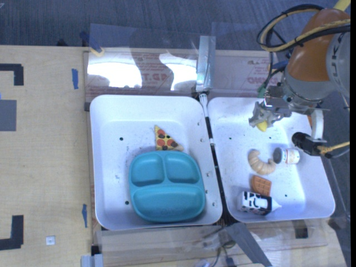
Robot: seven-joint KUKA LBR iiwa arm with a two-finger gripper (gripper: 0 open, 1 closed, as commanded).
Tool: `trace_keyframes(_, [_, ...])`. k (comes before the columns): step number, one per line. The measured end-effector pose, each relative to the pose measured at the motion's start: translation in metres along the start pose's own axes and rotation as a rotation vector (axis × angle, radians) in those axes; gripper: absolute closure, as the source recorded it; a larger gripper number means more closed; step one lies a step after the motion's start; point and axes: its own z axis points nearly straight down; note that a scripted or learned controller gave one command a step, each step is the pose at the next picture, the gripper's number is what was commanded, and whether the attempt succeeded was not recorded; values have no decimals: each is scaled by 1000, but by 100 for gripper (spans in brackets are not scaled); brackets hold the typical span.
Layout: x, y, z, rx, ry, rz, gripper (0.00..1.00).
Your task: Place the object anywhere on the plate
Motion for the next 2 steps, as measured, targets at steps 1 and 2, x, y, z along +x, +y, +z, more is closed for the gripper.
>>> trace_keyframes(1, [63,-44,20,1,4,60,100])
trace_keyframes(2, [144,-131,21,5,4,55,100])
